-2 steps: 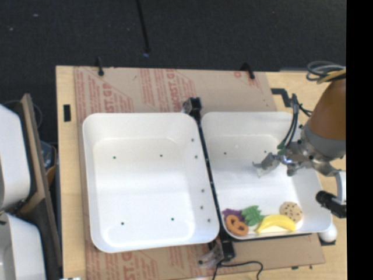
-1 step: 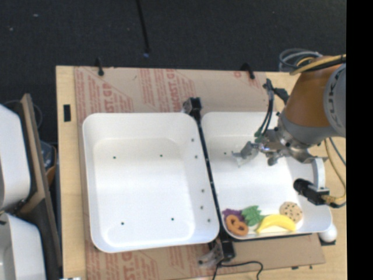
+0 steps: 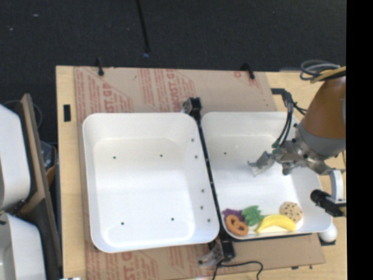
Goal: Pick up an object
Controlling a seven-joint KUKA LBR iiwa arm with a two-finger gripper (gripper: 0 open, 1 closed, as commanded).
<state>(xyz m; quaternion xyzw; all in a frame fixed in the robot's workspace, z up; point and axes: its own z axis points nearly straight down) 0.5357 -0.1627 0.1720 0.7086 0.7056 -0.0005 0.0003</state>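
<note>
Several small toys lie along the front edge of the right bin: an orange pretzel, a purple piece, a green leafy piece, a yellow banana and a round cookie. My gripper hangs over the middle of the right bin, behind the toys and well apart from them. Its fingers stand open with nothing between them. The orange band of the arm rises behind it at the right.
The left bin sits beside the right one, with a black clip at the back of the shared edge. Both rest on a cardboard sheet. White boxes stand at the far left.
</note>
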